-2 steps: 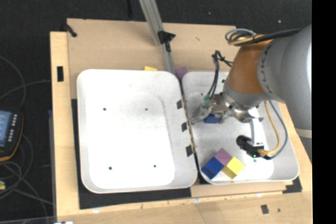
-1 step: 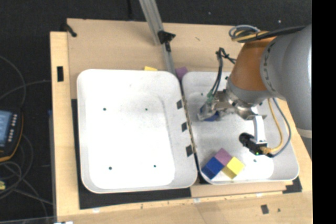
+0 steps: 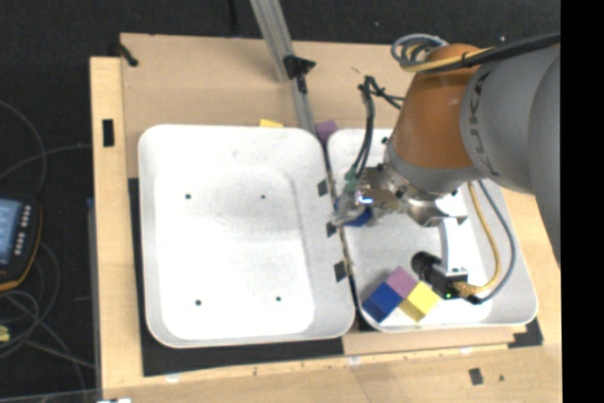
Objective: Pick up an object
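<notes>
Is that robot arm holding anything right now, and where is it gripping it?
It cannot be told: the arm's wrist hides its pincer. The blocks lie loose in the right bin.

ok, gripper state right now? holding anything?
Gripper: cannot be told; it sits low at the left edge of the right bin, apart from the blue, yellow and purple blocks.

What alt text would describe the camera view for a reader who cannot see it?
A grey robot arm with an orange band reaches from the right over the right white bin, where blue, yellow and purple blocks sit together near its front edge. The left white bin lies beside it on a wooden bench.
</notes>
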`<state>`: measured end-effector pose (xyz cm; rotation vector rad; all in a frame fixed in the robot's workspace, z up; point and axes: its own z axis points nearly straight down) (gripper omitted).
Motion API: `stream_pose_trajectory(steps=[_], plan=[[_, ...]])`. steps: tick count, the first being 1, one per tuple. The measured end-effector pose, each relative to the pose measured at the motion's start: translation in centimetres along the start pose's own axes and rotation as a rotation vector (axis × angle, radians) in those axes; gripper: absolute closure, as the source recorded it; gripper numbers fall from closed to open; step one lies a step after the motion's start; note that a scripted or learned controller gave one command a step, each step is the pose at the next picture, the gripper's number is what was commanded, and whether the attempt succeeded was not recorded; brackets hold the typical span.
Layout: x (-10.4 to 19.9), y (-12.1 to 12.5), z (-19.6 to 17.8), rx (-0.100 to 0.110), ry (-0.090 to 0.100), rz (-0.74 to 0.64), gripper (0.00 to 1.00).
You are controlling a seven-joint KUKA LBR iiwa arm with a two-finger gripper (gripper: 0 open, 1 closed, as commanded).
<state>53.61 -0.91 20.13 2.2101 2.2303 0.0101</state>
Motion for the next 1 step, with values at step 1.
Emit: stream_pose_trajectory(steps=[1], plan=[[7.26,4.25,0.52,0.003,-0.003,0.0,1.0]])
